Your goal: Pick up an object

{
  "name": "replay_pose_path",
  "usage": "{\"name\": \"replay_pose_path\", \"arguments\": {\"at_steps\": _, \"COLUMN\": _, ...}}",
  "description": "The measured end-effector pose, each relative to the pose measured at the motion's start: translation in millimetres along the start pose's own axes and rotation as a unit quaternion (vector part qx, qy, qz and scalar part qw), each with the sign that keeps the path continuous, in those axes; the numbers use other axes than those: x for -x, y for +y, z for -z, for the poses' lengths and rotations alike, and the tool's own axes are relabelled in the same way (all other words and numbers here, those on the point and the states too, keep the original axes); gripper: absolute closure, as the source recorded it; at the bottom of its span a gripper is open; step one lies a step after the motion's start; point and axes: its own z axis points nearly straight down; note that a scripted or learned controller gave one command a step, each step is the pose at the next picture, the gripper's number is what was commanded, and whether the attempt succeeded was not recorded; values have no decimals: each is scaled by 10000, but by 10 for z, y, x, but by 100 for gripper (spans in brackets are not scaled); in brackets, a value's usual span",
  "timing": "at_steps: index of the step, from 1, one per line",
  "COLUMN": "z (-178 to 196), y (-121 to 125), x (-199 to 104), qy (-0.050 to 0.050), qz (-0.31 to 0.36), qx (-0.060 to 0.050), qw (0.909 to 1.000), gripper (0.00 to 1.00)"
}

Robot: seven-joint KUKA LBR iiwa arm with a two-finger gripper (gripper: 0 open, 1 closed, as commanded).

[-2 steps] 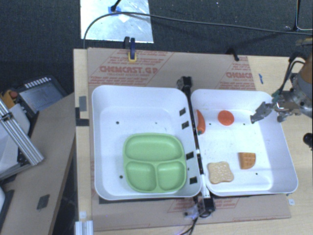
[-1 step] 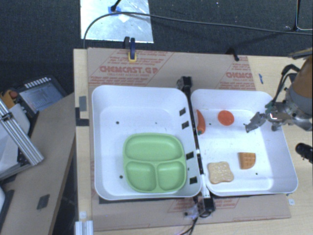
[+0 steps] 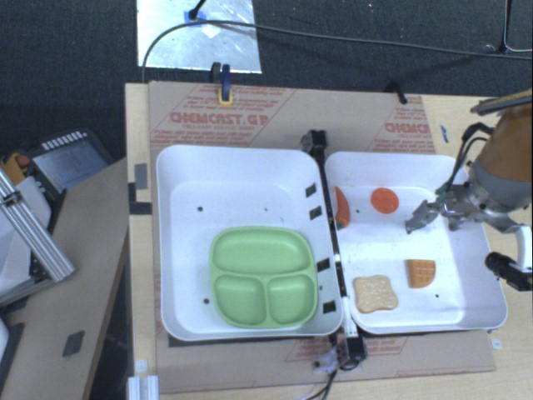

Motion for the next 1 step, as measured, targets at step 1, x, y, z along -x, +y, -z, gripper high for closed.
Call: {"name": "replay_pose_path", "arguments": {"at_steps": 1, "z": -564, "y": 48, "x": -83, "qy": 4, "qz": 12, "qx": -5, "qw": 10000, "gripper": 0}}
